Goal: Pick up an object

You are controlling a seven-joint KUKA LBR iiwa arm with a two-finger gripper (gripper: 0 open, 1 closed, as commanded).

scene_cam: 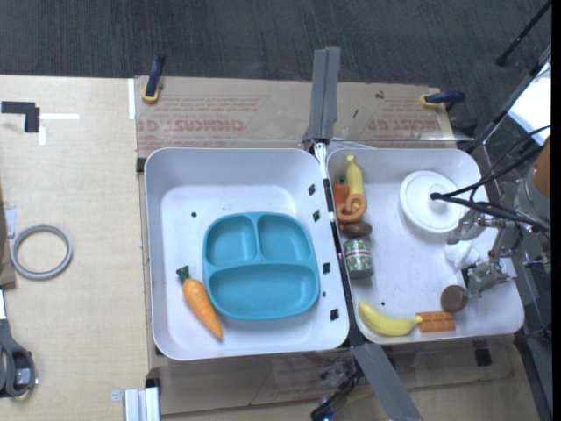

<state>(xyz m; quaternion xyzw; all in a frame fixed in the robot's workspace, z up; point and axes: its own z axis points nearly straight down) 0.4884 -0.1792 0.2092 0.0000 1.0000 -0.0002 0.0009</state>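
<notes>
- Gripper (480,254): bare metal fingers at the frame's right, over the right bin (394,169); whether they are spread or clenched cannot be told.
- Brown round object (453,298): matte, just below the gripper.
- White disc (427,202): glossy, upper right.
- Banana (386,321): smooth, curved, lower rim.
- Left bin (166,235): teal divided plate (260,266), tapered orange carrot (202,305).

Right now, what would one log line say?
two-finger gripper: over right white bin, holding nothing seen | small brown round object: nearby
</notes>
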